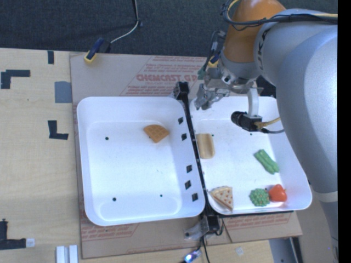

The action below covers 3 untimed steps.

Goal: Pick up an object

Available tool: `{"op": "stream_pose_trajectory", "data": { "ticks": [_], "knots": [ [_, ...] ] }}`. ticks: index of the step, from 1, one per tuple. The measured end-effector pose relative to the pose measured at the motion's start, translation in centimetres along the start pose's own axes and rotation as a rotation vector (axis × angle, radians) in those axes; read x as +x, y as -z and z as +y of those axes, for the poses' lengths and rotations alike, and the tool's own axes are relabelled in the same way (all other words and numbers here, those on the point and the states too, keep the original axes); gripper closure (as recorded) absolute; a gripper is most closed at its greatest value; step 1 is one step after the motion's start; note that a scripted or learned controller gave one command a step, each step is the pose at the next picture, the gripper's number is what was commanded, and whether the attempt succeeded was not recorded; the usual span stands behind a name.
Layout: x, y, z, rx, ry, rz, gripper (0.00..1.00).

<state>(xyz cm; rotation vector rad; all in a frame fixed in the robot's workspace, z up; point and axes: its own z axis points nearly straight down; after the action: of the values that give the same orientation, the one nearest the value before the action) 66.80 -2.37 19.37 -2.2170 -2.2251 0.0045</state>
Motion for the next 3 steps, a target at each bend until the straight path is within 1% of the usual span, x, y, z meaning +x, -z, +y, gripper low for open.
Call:
{"op": "stream_pose_trajectory", "data": {
  "ticks": [1,2,3],
  "knots": [
    [7.8,1.0,-3.2,0.0,0.004,0.003,1.0],
    [7.4,1.9,-3.1,0.0,0.001,0.001,1.0],
    [12.9,7.8,-6.3,-0.004,0.003,0.004,1.0]
  ]
}}
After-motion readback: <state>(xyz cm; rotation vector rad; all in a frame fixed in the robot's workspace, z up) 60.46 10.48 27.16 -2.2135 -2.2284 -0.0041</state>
